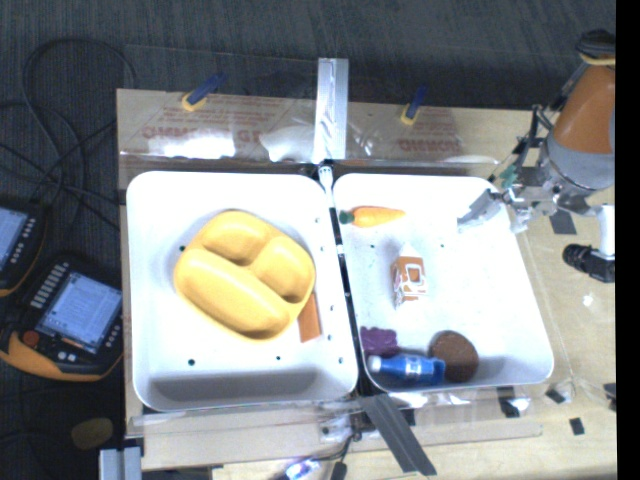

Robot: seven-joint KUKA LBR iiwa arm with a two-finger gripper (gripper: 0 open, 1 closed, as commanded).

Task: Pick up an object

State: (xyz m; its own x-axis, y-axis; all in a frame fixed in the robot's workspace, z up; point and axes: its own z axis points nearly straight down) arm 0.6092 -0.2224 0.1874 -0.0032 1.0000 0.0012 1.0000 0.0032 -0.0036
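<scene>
I hang over the right bin's [520,268] far right edge; my gripper [487,208] state I cannot tell. I should centre squarely over the small carton [409,278], well apart from neighbours, before descending.

Robotics lab; teach pendant [62,320] on floor; clamped bench [300,118]; cables [60,98]

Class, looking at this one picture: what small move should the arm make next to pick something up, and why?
Probably move the gripper left and down toward the small orange-and-white carton. The gripper sits at the right bin's upper right edge, holding nothing, and the carton stands apart from other items.
</scene>
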